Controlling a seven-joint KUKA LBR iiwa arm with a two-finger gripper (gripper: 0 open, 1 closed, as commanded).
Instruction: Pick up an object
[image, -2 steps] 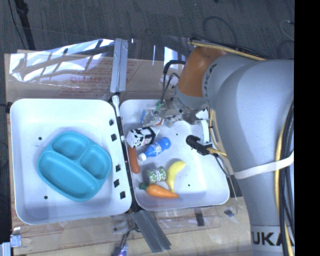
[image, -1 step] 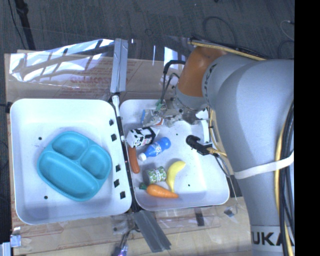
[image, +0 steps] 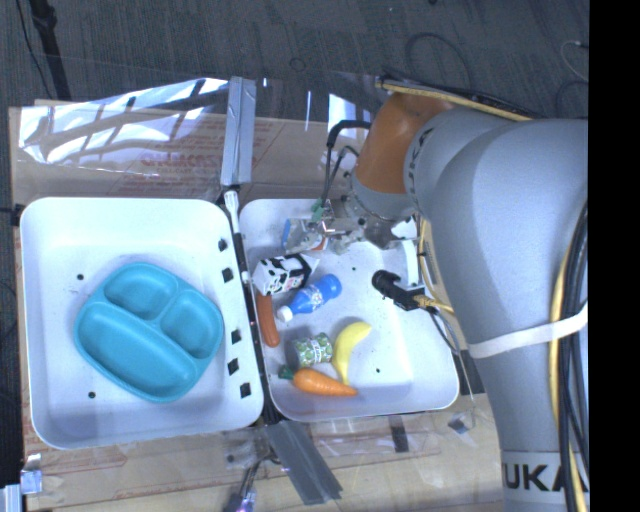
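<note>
Camera view: tool (image: 312, 236) just above cow toy (image: 281, 273).

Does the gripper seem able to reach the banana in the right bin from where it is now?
Probably yes. The banana lies uncovered near the front of the right bin, beside the carrot. The gripper is over the same bin's back part, and nothing stands between them.

Overhead slanted view of both bins (image: 40, 300)

Left bin (image: 40, 300): white, shallow, holds one item.
Divided plate (image: 150, 330): light blue, three compartments, lying flat.
Bench surface (image: 130, 160): brown board behind bins.
Clear sheeting (image: 110, 115): crumpled along rear edge.
</note>
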